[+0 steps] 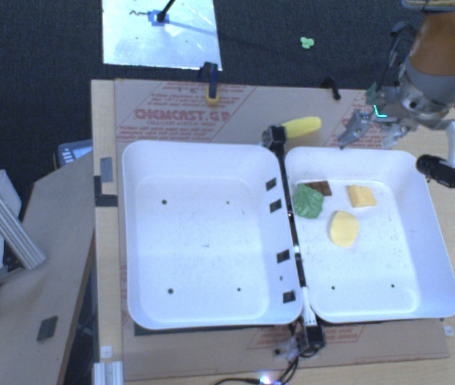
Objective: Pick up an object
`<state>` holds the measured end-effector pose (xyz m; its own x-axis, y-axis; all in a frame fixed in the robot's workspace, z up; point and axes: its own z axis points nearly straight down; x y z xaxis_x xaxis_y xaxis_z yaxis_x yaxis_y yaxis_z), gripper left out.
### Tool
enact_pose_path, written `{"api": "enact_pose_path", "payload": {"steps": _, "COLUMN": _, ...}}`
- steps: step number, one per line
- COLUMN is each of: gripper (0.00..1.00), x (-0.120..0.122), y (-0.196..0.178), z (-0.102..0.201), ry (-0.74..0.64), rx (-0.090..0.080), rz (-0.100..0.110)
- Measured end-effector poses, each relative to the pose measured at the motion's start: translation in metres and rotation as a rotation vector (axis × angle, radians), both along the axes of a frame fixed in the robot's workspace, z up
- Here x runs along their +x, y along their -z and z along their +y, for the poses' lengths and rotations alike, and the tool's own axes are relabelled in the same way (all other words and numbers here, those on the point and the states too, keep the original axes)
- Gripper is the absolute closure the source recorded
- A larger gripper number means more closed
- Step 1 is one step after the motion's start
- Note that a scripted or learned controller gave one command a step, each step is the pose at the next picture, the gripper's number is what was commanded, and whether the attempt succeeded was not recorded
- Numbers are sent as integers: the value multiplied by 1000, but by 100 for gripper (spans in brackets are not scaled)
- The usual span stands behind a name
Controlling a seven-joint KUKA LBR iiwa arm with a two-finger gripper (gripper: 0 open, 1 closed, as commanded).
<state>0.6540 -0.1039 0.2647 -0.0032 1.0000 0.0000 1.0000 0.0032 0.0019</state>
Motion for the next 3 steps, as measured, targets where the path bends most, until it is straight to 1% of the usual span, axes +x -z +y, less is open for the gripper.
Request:
{"api": "enact_pose_path", "payload": {"steps": 1, "gripper": 0, "x": -44, "y": 85, "z": 81, "ry": -7, "rx": 4, "rz": 10}}
{"api": "enact_pose_path", "payload": {"steps": 2, "gripper": 0, "x": -59, "y": 80, "z": 96, "ry": -3, "rx": 1, "rz": 3}}
{"api": "enact_pose_path", "payload": {"steps": 3, "gripper": 100, "x": -57, "y": 69, "z": 95, "ry": 0, "rx": 1, "rz": -2}}
